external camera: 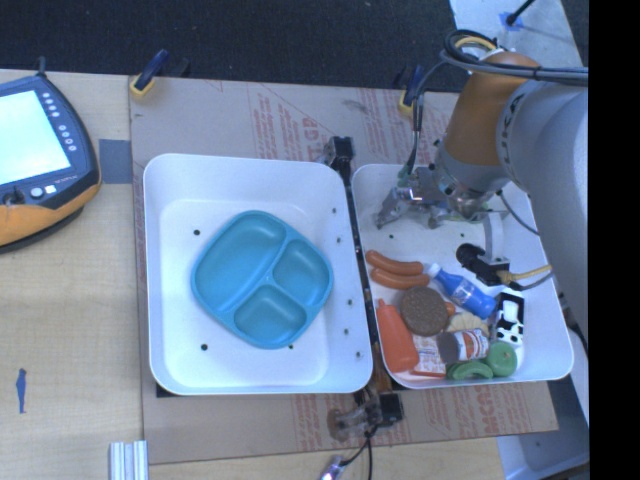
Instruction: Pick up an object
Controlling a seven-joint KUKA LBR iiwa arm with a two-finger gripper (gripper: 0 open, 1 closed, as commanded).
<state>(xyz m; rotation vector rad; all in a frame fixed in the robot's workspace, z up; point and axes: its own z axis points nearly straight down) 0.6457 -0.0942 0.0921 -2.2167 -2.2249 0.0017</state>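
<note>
Starting far to the left of the blue plate (pixel 262 279), a teach pendant (pixel 35 163) rests on the bench, well apart from it and presumably parked there for an operator. The blue plate lies flat and alone in the middle of the left bin (pixel 160 268), its three compartments bare. I judge it too broad and low for an easy pinch, which may be why the arm works elsewhere. Just right of the plate, across the seam between the bins, the right bin (pixel 560 353) holds the likely targets, crowded into its near half. A pair of sausages (pixel 398 269) lies nearest the plate with an orange piece (pixel 395 340) below them. Further right come a brown disc (pixel 425 311), a blue bottle (pixel 465 291) on its side, a small can (pixel 462 348) and a green piece (pixel 480 366). A black-and-white patterned toy (pixel 510 320) lies farthest from the plate. These things touch and overlap, so a clean grasp looks awkward. The gripper (pixel 430 206) hangs to the right of the plate and beyond it, over the bare far end of that bin, apart from the heap. Nothing is seen in it, and whether the claw is spread or pressed together cannot be told from this slant. I judge the pick not yet made.
</note>
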